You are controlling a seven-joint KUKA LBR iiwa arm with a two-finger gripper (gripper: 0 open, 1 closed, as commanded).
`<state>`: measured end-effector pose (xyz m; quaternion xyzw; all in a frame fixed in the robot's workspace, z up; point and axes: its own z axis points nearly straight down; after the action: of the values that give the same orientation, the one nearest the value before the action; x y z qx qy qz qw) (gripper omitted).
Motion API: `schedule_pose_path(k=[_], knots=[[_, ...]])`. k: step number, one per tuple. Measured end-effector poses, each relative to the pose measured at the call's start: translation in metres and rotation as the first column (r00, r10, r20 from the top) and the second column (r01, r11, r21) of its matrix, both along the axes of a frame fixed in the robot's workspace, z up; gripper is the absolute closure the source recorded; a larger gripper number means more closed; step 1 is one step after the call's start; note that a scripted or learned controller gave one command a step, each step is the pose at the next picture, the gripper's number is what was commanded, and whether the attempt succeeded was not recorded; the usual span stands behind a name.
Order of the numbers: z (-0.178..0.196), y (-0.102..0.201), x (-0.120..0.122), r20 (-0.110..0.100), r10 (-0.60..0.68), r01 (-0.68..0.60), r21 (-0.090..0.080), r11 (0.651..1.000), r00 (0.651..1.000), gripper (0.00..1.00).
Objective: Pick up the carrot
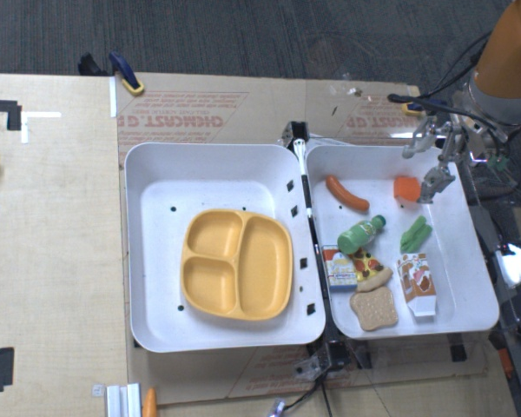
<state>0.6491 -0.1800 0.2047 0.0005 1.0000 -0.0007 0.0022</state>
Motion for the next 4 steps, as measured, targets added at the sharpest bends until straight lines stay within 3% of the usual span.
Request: schedule_pose_path(k=[1, 2, 3, 4], knots=[[-0.059, -0.042, -0.002, 0.0, -0.037, 0.037, 0.001, 0.999, 0.999, 0.0], [-0.112, -0.003, -0.064, 0.0, 0.025, -0.025, 0.001, 1.0, 1.0, 0.0], [-0.11, -0.041, 0.0, 0.004, -0.032, 0.032, 0.0, 0.999, 0.999, 0.0], [-0.111, 0.042, -0.054, 0.001, -0.053, 0.053, 0.002, 0.999, 0.999, 0.0]])
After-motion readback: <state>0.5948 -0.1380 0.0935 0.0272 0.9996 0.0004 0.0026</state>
